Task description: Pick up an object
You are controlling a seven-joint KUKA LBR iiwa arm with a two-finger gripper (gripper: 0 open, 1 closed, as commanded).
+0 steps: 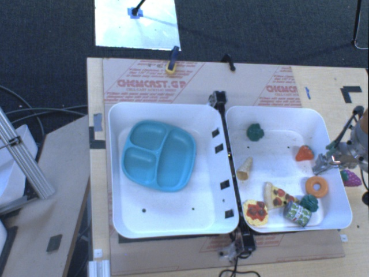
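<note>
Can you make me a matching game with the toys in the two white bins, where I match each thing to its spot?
Things:
1. blue plastic divided plate
2. dark green toy broccoli
3. orange toy doughnut ring
4. green toy can with a label

Places:
A. near the front edge of the right bin
B. alone in the left bin
C. near the back of the right bin
D. by the right wall of the right bin, just below the gripper

Pairs: 1-B, 2-C, 3-D, 4-A

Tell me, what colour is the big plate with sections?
The plate is light blue, seen clearly in the camera view, in the left bin.
</note>
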